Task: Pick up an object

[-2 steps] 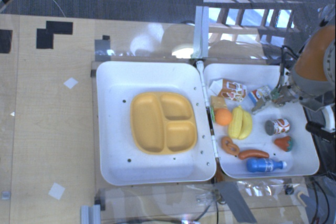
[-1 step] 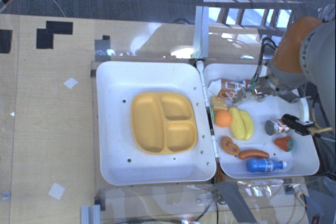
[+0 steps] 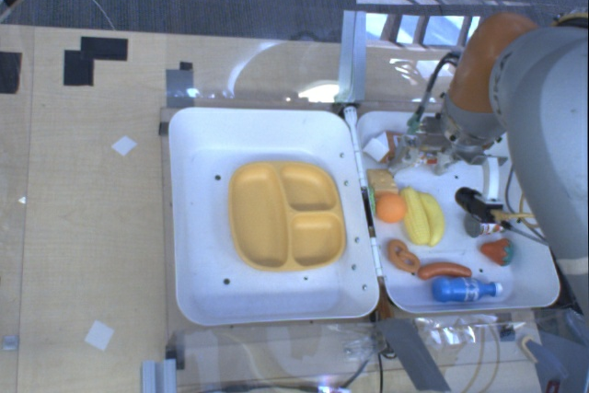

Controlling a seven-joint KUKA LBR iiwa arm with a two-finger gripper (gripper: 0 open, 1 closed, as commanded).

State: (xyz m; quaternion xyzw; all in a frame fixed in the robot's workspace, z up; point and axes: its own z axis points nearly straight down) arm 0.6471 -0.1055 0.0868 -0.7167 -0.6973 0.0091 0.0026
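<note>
While my gripper (image 3: 419,150) hangs low over the upper part of the right bin (image 3: 549,283), I see nothing clearly in its grasp, so I judge the pick not yet made. Whether it is spread or pressed together I cannot tell, because the wrist hardware crowds that spot.

Everything I might take lies in this right bin. Nearest, just to the left of the gripper, are a small white piece (image 3: 375,145) and, below it, a tan block (image 3: 381,180) against the bin's left wall. Further down the frame sit an orange (image 3: 391,208) touching a bunch of bananas (image 3: 423,216). Below those come a brown twisted piece (image 3: 401,254), a sausage (image 3: 444,271) and a blue bottle (image 3: 465,291) lying on its side near the bottom edge. A small red fruit (image 3: 497,250) rests toward the lower right.

The left bin (image 3: 184,225) holds a yellow divided plate (image 3: 285,216), well apart from me.

What is left, as I read it, is nearly all of the job: settle on one item, close on it and lift it clear.
</note>
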